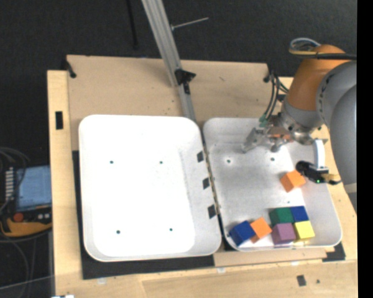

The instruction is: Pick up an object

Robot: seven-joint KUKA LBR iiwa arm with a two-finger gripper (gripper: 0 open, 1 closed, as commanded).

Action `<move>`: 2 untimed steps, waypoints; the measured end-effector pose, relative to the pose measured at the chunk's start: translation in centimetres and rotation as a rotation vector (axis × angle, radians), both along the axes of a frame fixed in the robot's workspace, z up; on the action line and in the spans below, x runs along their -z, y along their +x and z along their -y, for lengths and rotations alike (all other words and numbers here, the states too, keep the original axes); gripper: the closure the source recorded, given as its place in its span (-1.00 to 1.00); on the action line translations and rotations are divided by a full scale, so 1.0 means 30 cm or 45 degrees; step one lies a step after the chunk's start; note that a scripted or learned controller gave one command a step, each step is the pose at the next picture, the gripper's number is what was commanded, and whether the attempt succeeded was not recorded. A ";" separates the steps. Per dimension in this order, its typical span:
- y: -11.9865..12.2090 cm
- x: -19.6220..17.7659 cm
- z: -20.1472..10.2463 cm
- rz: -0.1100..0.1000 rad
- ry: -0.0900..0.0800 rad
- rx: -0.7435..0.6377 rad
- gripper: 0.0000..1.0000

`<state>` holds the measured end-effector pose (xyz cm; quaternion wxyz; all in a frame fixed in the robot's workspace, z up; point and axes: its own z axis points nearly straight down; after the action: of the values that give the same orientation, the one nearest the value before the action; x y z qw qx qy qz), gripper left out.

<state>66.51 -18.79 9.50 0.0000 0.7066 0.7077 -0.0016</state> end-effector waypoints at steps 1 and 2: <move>0.007 -0.052 0.005 0.012 -0.005 -0.002 1.00; -0.008 -0.223 0.031 0.011 0.000 0.002 1.00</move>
<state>66.28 -19.73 16.18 0.0032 0.7070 0.7072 0.0017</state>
